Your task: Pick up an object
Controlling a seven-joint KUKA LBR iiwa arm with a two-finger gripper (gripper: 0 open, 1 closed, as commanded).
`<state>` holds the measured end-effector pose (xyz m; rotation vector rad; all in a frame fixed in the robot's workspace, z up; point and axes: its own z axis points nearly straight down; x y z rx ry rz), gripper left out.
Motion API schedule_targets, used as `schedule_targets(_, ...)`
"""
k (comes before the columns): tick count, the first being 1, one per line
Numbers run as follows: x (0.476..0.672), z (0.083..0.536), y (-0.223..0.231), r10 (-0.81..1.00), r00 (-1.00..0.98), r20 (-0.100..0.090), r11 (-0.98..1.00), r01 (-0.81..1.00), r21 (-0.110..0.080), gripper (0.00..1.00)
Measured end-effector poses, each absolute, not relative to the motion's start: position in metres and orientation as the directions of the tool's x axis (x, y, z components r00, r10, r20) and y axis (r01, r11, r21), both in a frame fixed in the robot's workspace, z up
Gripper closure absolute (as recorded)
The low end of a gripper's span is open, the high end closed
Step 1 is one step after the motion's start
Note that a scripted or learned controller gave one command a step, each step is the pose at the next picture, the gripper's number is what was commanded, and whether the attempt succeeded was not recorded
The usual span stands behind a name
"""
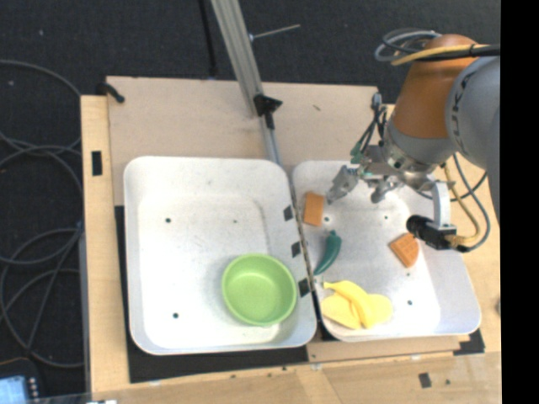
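My gripper (360, 188) hangs over the back of the right bin (438, 310), its two fingers spread open with nothing between them. An orange block (313, 209) lies just left of the gripper, near the bin's left wall. A dark green pepper-shaped piece (328, 252) lies in front of the block. An orange wedge (405, 249) sits to the right, in front of the wrist. A yellow floppy object (359, 305) rests at the bin's front. A light green bowl (259, 289) stands at the front right of the left bin (168, 192).
A slanted metal pole (244, 57) runs from the top of the view down to the gap between the bins. A black connector with cables (428, 230) hangs off the arm over the right bin. Black cables lie on the floor at left.
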<state>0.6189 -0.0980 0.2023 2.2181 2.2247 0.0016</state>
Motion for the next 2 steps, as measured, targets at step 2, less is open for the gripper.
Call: schedule_targets(2,0.608,0.15,-0.102,1.0,0.001,-0.002,-0.001,1.0,-0.005,0.0)
